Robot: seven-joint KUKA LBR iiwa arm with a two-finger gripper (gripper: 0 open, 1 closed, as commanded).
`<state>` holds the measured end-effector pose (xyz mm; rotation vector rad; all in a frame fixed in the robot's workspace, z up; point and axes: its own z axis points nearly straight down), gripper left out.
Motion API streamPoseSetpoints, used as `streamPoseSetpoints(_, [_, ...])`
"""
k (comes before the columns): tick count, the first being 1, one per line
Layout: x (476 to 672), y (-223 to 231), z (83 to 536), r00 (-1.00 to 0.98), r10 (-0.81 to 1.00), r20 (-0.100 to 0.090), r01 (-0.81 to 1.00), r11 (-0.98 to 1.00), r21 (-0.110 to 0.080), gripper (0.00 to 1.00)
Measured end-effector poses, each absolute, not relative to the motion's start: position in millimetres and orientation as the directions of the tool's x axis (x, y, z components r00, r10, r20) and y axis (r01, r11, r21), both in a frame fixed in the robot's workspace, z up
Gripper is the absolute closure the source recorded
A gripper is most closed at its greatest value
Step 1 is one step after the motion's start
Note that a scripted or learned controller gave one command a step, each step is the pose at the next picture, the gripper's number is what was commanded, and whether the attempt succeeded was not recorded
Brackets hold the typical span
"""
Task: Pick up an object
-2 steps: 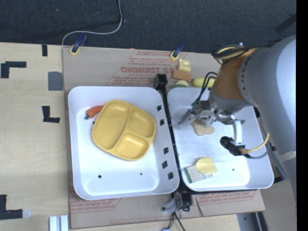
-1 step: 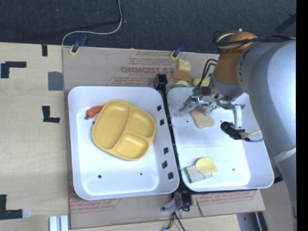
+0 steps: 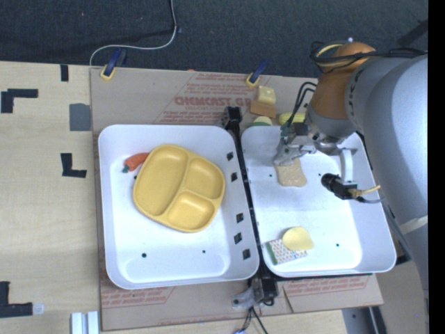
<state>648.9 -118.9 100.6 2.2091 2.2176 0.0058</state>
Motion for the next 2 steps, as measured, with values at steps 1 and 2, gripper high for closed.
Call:
streamPoseSetpoints(1, [622.4,-144.9,167.5,0.000,1.000,0.000,1.000,0.000,0.000,1.00])
streamPoseSetpoints(2, [623.1,-144.0,164.5,-0.001,1.000,-0.001,1.000,0.001,-0.001,0.00])
